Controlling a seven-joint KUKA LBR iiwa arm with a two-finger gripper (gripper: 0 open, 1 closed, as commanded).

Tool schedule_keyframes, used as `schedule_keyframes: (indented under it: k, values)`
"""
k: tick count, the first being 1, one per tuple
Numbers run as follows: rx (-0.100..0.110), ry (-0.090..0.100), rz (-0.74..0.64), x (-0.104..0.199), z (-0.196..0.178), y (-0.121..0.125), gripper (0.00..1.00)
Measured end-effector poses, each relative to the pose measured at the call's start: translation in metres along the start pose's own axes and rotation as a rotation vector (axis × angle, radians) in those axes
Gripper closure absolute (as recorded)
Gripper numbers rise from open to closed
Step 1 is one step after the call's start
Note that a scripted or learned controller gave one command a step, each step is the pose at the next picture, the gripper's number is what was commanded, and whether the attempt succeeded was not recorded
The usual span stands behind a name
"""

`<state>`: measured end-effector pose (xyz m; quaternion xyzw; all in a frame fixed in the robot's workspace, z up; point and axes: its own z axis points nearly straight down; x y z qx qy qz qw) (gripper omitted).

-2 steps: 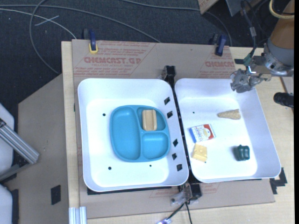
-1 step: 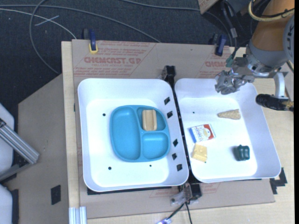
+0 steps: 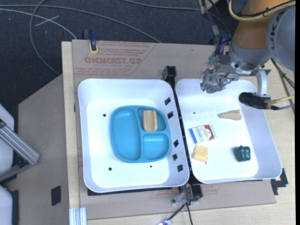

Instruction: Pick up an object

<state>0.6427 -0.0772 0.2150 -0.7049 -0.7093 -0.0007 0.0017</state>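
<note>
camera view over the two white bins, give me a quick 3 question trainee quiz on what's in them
1. True or false: the tan bread-like slice lies in a compartment of the blue divided plastic tray.
2. Which lies nearest the two-finger gripper? A. dark green block B. beige wedge-shaped piece C. yellow cheese-like square
3. Fill in: the small red, white and blue packet lies in the ____ shallow white bin as the camera sees it.

Key: 1 true; 2 B; 3 right.
</note>
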Motion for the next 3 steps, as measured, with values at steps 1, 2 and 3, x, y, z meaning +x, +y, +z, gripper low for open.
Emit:
schedule_keyframes:
  k: [1,2,3]
  values:
    - [0.003,0.000,0.000,0.059,0.007,-0.012,1.00]
    - [0.003,-0.001,0.001,0.108,0.007,-0.028,1.00]
    - [0.003,0.000,0.000,0.162,0.012,-0.032,1.00]
